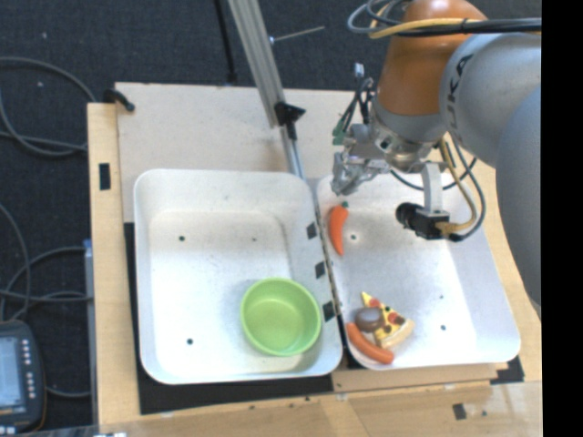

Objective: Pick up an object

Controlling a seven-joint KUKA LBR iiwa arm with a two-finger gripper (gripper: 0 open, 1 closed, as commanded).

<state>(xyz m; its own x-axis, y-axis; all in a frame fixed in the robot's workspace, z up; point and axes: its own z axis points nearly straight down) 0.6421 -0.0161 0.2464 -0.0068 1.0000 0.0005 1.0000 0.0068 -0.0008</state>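
1. A cluster of small toys (378, 328), among them an orange sausage-shaped piece and a yellow wedge, sits at the near left corner of the right bin (455, 280).
2. A green bowl (281, 315) rests in the left bin (182, 235), near its front right corner.
3. An orange toy carrot (337, 228) lies against the right bin's left wall, towards the far end.
4. The gripper (344, 182) hangs just above the carrot's upper tip, over the bin's far left corner; its spread cannot be told.
5. The right bin's centre and right side lie bare.
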